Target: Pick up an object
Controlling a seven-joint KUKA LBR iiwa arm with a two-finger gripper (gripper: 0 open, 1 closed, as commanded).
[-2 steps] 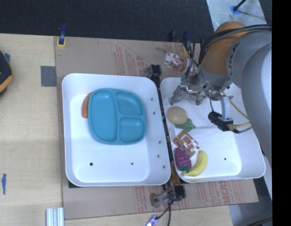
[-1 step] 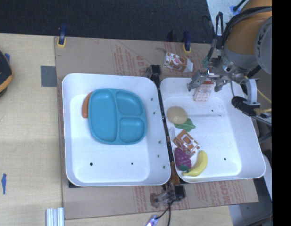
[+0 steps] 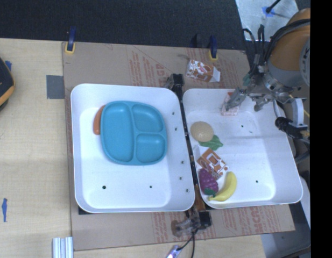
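My gripper (image 3: 248, 100) hangs over the far part of the right bin (image 3: 273, 160), its two fingers spread apart and nothing between them. A small pink-and-white object (image 3: 230, 105) lies on the bin floor just left of the left finger (image 3: 237, 97), touching or nearly touching it. Along the bin's left side lie a tan round piece (image 3: 202, 130), a green leaf (image 3: 212, 142), a red-and-white waffle-like piece (image 3: 213, 162), purple grapes (image 3: 207, 181) and a yellow banana (image 3: 226, 188).
The left bin (image 3: 87, 171) holds a blue compartment plate (image 3: 134, 132) with an orange sausage-shaped item (image 3: 96, 121) partly under its left edge. A small snack packet (image 3: 202, 71) lies on the cardboard beyond the bins. Clamps sit at the bins' shared edge.
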